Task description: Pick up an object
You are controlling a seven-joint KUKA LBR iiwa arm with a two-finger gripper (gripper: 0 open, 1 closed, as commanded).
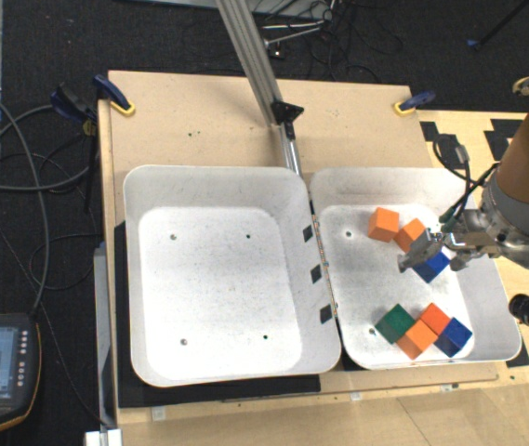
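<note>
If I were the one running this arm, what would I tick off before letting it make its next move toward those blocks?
1. Gripper is over the right bin, where the blocks lie: ok.
2. A target is close: a blue block and an orange block sit right at the fingertips: ok.
3. A block is actually between the fingers: cannot tell; the wrist hides the contact.
4. Neighbours are clear of the target: not ok; the orange and blue blocks look crowded together.
5. The lower cluster, green block and its orange and blue neighbours, is out of the arm's way: ok.
6. Left bin is free as a drop-off: ok.
</note>
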